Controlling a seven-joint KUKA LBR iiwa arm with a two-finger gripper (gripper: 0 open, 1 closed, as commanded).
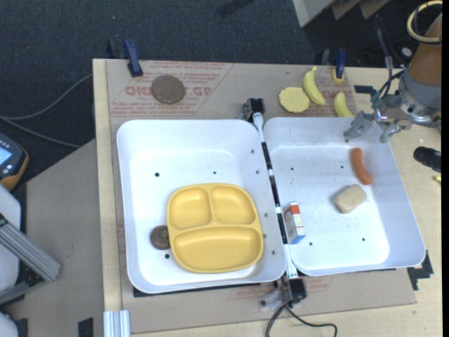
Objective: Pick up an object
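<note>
Camera view: hand (370,123) above right bin (316,251).

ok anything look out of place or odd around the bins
Yes, several items lie outside the bins on the board behind them: a brown cookie behind the left bin, and a yellow chip and two bananas behind the right bin. A small carton also leans against the right bin's left wall.

from my remote station i see a dark blue carpet floor (63,20) around the cardboard-covered bench (112,188). a grey cable (49,111) lies on the carpet beyond the bench's left edge. blue clamps (132,57) grip its far edge.
</note>
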